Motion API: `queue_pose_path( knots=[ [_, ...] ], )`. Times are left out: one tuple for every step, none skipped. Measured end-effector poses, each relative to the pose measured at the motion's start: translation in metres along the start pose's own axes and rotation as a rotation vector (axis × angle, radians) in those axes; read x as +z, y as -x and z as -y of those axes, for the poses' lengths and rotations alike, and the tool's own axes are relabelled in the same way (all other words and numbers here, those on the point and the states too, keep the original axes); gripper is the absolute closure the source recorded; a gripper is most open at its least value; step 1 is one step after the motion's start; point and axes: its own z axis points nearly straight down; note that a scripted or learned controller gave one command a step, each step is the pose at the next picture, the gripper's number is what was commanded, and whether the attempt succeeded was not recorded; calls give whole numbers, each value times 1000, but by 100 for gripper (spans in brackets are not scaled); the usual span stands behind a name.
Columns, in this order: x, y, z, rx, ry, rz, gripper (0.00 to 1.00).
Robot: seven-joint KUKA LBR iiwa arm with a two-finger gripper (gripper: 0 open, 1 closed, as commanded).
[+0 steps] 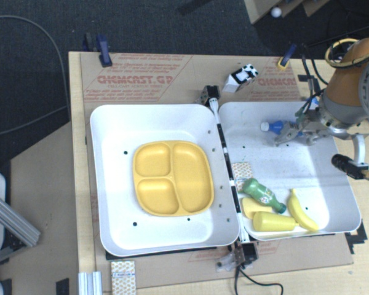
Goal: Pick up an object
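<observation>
My gripper (293, 132) is low over the far part of the right bin (332, 183), reaching in from the right under the grey wrist and orange band. A small blue and white object (271, 126) lies just left of it, touching or nearly touching the tip. At the bin's near edge lie a green bottle (261, 193), a yellow block (272, 220) and a banana (301, 211), well away from the gripper. A small patterned packet (241, 169) rests by the bin's left wall.
The left bin (111, 134) holds a yellow divided plate (172, 177). A black and white item (242, 76) and blue clamps (103, 49) sit on the cardboard behind the bins. Cables hang near the arm at the right.
</observation>
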Motion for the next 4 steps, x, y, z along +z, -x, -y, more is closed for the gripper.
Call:
queue_pose_path(
  knots=[
    [6, -75, -29, 4, -40, -4, 0],
    [2, 0, -36, 2, -10, -3, 0],
    [1, -21, 78, 2, -3, -1, 0],
    [1, 0, 151, 3, -3, -1, 0]
  ],
)
